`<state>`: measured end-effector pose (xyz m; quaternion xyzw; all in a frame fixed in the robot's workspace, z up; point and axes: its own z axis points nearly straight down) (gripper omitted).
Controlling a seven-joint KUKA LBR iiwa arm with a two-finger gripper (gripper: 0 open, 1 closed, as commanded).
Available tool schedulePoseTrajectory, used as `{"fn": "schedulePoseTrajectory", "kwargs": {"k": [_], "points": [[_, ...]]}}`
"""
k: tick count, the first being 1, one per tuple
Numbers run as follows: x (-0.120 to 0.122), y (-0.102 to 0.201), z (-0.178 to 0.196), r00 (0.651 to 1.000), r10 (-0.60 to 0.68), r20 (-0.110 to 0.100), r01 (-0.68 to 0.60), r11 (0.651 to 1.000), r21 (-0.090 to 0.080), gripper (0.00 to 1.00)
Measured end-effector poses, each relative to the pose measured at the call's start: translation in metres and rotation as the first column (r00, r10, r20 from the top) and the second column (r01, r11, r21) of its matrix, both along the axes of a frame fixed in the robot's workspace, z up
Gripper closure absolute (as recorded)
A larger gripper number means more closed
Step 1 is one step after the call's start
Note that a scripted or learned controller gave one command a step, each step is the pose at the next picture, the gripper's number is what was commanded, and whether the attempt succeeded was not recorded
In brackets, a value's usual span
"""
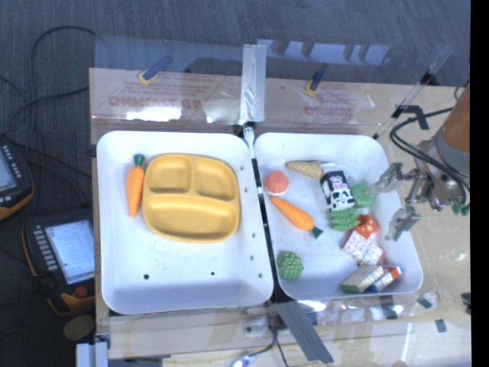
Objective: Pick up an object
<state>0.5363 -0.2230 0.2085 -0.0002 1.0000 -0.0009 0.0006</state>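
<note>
The right bin point(267, 228) holds several toy foods: an orange carrot point(294, 213), a pink ball point(276, 181), a tan cone point(305, 169), a black-and-white milk carton point(336, 189), a green vegetable point(344, 220), a red-and-white carton point(361, 244), a green broccoli point(289, 265) and a small box point(371, 279). My gripper point(394, 202) hangs over the bin's right rim, just right of the red-and-white carton. It is open, with nothing between its fingers point(388, 177).
The left bin point(176, 274) bears a yellow divided plate point(191, 196) and a second carrot point(135, 187) beside it. A cable point(405, 121) loops above the arm at right. Screens and cords lie off the bench to the left.
</note>
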Motion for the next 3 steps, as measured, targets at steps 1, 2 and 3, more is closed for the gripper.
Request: {"fn": "schedulePoseTrajectory", "kwargs": {"k": [1, 2, 3], "points": [[0.040, 0.038, -0.072, 1.000, -0.005, 0.001, 0.005, 1.000, 0.000, 0.00], [0.050, 0.089, -0.119, 1.000, 0.027, 0.011, -0.027, 1.000, -0.002, 0.00], [-0.036, 0.025, -0.113, 0.998, -0.049, 0.036, 0.049, 0.999, -0.003, 0.00]]}}
